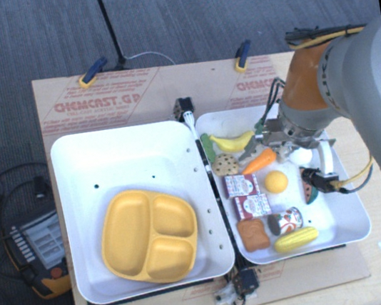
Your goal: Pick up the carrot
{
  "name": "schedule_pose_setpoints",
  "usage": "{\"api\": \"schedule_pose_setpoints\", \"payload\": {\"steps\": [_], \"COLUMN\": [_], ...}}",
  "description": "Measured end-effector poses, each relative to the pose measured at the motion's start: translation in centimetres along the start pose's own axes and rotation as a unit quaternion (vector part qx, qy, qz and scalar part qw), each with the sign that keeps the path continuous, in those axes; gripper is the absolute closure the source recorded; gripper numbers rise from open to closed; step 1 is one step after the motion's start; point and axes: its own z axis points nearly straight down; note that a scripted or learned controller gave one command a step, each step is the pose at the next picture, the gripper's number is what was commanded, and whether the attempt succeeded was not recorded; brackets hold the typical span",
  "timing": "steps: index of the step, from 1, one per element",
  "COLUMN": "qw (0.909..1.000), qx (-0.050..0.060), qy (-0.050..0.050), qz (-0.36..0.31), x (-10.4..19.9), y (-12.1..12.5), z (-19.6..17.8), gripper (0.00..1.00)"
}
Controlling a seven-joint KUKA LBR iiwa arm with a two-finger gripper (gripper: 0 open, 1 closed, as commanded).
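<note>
The gripper sat low over the right bin near its far edge, touching the carrot's thick end; how far its jaws stood apart could not be told. The carrot lay slantwise, tip toward the left bin. The board read "CHEMCAST GP".

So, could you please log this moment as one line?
carrot in right bin | gripper at carrot | grasp unconfirmed | yellow tray in left bin
</note>
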Motion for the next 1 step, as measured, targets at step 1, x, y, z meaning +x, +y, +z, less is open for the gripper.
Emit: {"api": "schedule_pose_setpoints", "payload": {"steps": [1], "qw": [1.0], "qx": [0.003], "qy": [-0.001], "qz": [0.0], "x": [0.0], "y": [-0.05], "z": [-0.48], "gripper": [1.0]}}
